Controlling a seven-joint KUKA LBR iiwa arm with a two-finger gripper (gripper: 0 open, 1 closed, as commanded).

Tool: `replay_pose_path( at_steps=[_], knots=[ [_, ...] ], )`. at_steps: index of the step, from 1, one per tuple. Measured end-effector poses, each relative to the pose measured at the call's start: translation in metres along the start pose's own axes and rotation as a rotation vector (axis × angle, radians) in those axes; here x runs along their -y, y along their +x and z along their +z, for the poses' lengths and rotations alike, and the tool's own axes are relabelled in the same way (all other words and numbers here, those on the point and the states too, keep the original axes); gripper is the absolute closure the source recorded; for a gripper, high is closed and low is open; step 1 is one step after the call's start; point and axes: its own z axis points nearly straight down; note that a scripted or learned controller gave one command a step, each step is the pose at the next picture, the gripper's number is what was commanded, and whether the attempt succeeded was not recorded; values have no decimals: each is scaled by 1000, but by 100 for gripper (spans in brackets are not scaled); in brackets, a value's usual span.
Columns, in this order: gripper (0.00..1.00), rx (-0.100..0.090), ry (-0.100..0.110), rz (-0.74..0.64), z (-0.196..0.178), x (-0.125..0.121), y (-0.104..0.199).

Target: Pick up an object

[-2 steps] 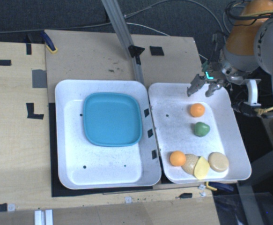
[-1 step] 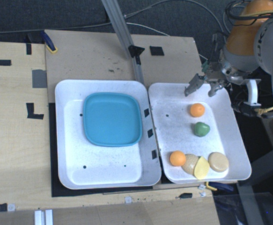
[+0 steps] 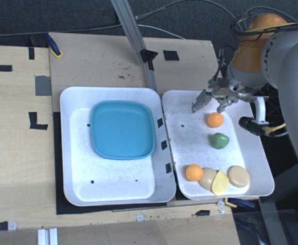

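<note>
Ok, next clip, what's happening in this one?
A single robot arm reaches in from the right over the right bin. Its pincer hangs open above the far end of that bin, holding nothing, just above an orange ball. A green ball lies a little nearer. At the near end lie a second orange ball, a yellow piece and two tan pieces. The left bin holds a blue plate.

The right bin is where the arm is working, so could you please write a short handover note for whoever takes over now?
Gripper: open, holding nothing, above the far end of the right bin.
Things: orange ball just beside the gripper, green ball below it; second orange ball, yellow piece and tan disc along the near edge. Blue plate in the left bin.
Done: nothing picked.
Left: grasp and lift one item.
</note>
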Motion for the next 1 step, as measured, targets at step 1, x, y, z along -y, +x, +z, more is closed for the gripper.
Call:
replay_pose_path(
  at_steps=[1],
  knots=[
    [0, 0, -1, 0, 51, -7, 7]
  ],
)
